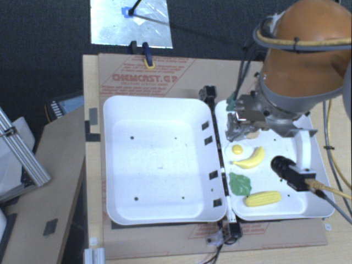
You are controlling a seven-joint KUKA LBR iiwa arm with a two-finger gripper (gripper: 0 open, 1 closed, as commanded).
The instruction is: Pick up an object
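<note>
The end effector [240,130] hung low in the right bin [308,205], just above the fried egg [237,149] and banana [250,158]; its state could not be told. Nothing looked lifted: corn cob [262,198] and green leaf [240,183] lay untouched, so the pick remained undone.

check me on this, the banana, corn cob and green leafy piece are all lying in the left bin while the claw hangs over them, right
Not quite: they lie in the right bin, not the left one. The camera view shows the banana, the corn cob and the green leafy piece there, with the claw hanging over that bin's upper left part.
</note>
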